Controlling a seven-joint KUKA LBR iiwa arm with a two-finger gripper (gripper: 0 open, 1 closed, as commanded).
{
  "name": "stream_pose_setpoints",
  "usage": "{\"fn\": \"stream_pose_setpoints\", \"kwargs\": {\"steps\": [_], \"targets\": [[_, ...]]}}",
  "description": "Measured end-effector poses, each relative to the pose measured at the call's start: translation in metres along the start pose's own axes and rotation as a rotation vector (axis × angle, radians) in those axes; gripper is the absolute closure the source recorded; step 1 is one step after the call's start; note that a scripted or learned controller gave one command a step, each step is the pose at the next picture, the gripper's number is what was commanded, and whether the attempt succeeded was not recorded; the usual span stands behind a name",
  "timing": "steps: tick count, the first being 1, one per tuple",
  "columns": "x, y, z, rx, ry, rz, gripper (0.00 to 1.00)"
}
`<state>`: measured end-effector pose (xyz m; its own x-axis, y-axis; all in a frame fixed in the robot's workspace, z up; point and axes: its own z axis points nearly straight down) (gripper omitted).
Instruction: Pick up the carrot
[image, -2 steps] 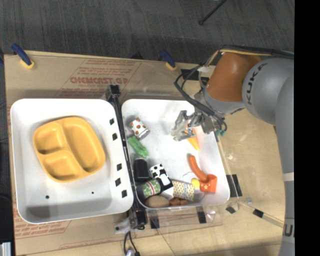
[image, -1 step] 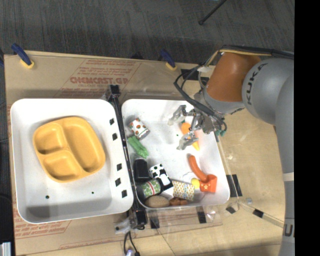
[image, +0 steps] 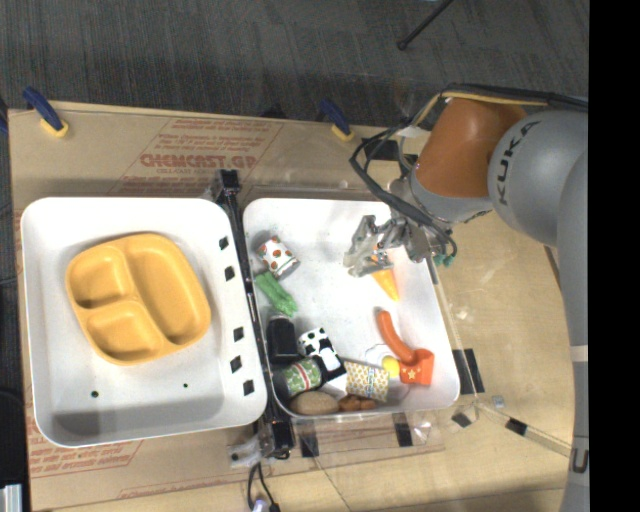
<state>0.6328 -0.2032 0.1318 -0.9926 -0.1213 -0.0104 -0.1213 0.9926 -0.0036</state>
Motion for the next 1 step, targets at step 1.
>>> {"fn": "stream_pose_setpoints", "kwargs": {"steps": [1], "targets": [[0.0000,0.0005,0.0004,0.000,0.001,-0.002,0.00]]}}
